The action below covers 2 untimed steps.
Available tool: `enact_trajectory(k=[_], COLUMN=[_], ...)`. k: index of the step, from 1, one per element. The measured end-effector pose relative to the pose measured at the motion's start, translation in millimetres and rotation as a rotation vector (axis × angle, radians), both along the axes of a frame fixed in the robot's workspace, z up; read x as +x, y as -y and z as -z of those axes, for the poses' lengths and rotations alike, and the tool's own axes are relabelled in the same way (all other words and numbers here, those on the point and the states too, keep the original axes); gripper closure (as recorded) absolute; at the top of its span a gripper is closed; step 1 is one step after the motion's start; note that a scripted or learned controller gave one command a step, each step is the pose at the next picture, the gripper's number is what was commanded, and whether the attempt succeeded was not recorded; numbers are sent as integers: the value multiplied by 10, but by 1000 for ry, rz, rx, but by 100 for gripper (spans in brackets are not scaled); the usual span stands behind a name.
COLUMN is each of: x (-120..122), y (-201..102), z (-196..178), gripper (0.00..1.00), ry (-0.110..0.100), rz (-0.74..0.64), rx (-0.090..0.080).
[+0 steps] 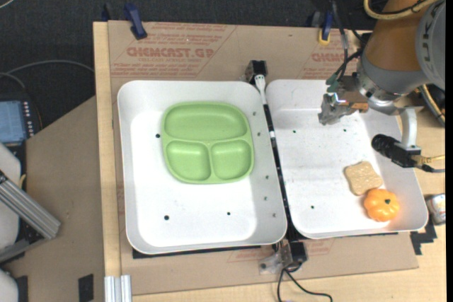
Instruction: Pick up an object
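Grey metal gripper hangs over the upper part of the right bin, above bare white floor. Whether it is spread or closed I cannot tell from this height and angle, and I see nothing held in it. Behind it the arm reaches in from the right, its orange band bulking large at the top corner.

I judge this to be the approach step — nothing is picked yet. Two candidates lie well apart from the gripper, toward the near right corner of the same bin: a pale tan cracker and, just below it, a small orange pumpkin. They sit close together, perhaps touching. My next move would need the gripper carried toward that corner, lined up over one of them, then lowered — the cracker lies flat and may be harder to pinch than the pumpkin.

In the left bin rests a green divided plate with three compartments, all bare.
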<state>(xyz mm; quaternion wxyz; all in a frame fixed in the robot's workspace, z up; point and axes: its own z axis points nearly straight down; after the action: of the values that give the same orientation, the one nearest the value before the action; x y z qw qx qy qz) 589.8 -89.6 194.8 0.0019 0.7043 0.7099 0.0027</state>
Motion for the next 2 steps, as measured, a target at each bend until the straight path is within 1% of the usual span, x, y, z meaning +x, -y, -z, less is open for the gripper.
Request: enact_trajectory(k=[1,2], x=[-349,-831], y=[-517,-1418], z=[107,106], gripper=[100,100], ry=[-12,-13], rz=[4,-2], rx=[2,4])
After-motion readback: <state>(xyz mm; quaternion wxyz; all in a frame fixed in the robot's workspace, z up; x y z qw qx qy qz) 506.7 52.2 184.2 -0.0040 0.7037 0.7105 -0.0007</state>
